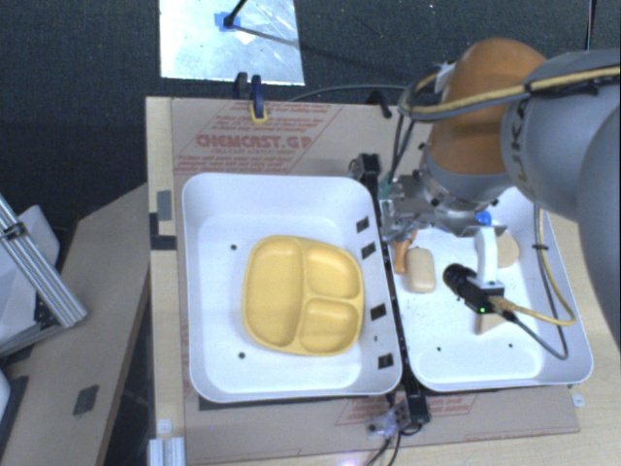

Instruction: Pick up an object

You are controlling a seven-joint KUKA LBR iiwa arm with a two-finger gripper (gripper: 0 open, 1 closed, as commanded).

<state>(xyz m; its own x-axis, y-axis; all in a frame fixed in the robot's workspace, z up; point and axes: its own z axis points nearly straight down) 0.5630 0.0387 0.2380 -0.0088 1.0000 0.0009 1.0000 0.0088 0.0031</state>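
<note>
In left bin (209, 221): yellow divided plate (303, 294). Claw (403, 229) over right bin (543, 357); grip state unclear.

Bench (165, 260) bears two white bins (291, 197) side by side.

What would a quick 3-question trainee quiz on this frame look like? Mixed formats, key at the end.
1. True or false: the yellow divided plate lies in the right bin.
2. Which side of the view does the arm reach in from?
A) left B) right C) bottom
3. Fill in: the tan rounded block lies in the right bin, close to the ___ between the two bins.

Key
1. False: it lies in the left bin.
2. B
3. divider
</note>
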